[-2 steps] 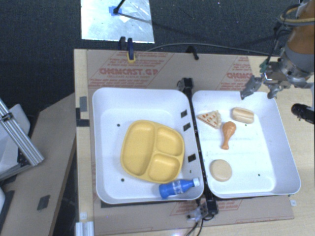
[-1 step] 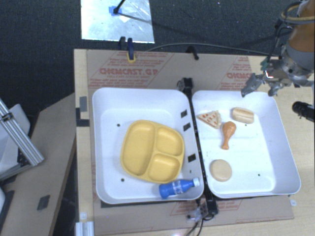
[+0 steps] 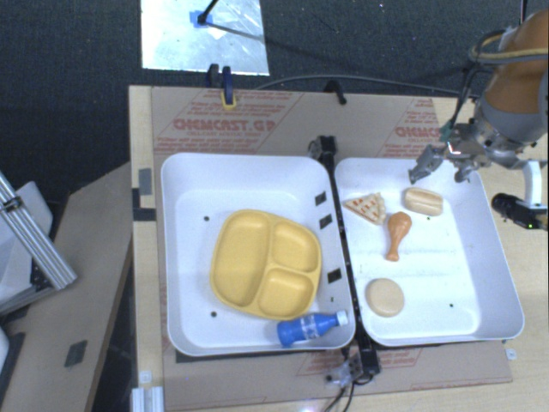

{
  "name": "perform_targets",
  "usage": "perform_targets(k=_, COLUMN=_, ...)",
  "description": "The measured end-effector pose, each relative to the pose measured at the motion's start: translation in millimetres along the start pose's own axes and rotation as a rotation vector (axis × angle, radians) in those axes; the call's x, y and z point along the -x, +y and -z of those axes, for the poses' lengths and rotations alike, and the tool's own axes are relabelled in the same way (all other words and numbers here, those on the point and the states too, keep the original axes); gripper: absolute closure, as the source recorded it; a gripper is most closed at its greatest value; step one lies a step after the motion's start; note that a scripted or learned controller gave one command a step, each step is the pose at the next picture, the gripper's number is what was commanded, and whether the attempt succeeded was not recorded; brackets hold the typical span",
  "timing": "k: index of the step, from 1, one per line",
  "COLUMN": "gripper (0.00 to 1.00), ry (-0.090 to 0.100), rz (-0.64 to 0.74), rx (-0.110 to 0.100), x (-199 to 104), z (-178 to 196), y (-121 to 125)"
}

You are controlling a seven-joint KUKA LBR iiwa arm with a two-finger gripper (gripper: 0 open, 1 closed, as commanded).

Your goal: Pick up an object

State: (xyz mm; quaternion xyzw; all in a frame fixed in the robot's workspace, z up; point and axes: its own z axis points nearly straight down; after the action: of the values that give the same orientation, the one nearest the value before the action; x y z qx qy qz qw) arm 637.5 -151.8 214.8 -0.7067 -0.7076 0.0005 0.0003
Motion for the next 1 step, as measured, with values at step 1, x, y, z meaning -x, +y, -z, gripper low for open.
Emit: perform_targets(k=1, gripper=0.00, ry=0.000, rz=0.000, rx=0.000, x=3.5, z=-42.4, y=2.3)
